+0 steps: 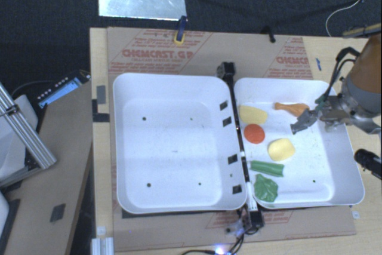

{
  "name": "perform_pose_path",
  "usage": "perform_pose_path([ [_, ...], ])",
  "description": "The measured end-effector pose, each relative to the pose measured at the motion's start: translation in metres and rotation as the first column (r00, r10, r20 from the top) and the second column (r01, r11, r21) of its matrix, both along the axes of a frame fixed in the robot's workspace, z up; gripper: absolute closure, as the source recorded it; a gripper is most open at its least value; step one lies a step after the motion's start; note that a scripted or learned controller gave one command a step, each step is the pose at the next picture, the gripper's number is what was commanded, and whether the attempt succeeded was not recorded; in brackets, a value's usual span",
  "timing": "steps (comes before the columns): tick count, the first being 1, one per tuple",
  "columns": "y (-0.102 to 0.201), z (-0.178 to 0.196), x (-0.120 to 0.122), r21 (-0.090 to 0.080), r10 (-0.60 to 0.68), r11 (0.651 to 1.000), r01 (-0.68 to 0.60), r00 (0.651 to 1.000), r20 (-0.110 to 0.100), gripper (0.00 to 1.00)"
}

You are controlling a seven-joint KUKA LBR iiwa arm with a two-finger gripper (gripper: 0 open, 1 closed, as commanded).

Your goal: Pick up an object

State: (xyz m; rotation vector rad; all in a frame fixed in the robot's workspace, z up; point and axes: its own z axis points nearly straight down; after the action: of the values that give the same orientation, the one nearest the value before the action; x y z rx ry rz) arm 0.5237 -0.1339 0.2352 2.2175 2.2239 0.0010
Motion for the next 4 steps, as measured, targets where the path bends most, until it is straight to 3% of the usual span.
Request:
perform_pose_path([
  [1, 0.036, -0.091, -0.039, 0.004, 0.000, 1.000, 0.000, 1.000, -0.008, 0.00],
  [2, 0.007, -0.153, 0.016, -0.002, -0.001, 1.000, 0.001, 1.000, 0.003, 0.00],
  [3, 0.009, -0.137, 0.017, 0.000, 0.000, 1.000, 0.000, 1.000, 0.009, 1.00],
  [4, 0.092, 0.018, 0.071, 0.001, 0.012, 1.000, -0.012, 1.000, 0.019, 1.00],
])
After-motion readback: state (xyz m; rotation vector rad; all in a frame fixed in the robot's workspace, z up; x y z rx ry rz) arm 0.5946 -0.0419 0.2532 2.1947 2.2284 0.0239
